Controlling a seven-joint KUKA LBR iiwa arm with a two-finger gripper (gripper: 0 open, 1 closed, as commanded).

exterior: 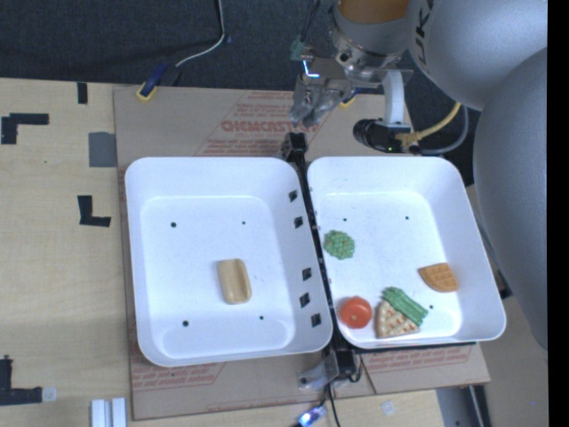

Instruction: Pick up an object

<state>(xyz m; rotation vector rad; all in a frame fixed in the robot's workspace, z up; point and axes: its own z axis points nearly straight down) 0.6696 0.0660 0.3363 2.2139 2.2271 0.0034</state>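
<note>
A tan bread roll lies in the left bin, near its middle. The right bin holds a green broccoli floret, a red tomato, a triangular waffle-like slice, a green pea pod resting on that slice, and an orange cracker-like piece. My gripper hangs high above the far end of the divide between the bins, over the cardboard, well away from every object. Nothing shows in it.
The bins sit on a cardboard sheet on the bench. The grey arm fills the upper right and overhangs the right bin's far corner. Black clips join the bins along the divide. A cable runs at the back.
</note>
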